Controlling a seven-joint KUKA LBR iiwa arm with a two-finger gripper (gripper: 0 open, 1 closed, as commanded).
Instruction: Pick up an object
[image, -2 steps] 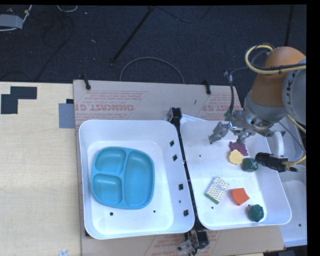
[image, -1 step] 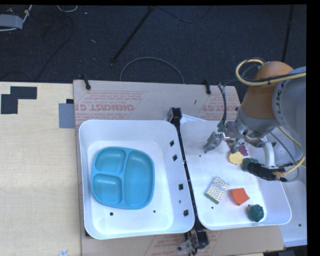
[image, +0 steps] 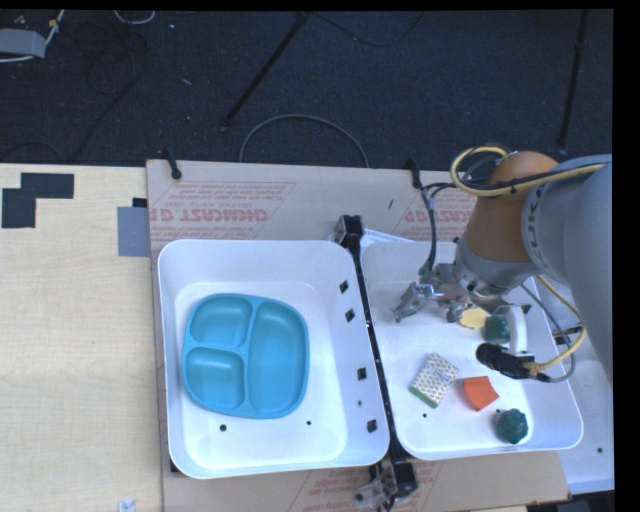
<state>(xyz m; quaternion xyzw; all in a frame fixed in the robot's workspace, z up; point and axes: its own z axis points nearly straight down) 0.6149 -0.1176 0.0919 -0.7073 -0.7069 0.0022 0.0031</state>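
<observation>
Toys sit at the near end of the right bin (image: 560, 435): a green ball (image: 513, 425), an orange block (image: 479, 392), a checked sponge (image: 434, 380). The sponge looks soft and light; pinch its sides. Farther back, the gripper (image: 412, 301) hangs wide and holds nothing.

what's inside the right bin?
Right bin holds a checkered block, an orange block, a teal lump and a yellowish piece. The arm and end effector cover its upper part.
</observation>
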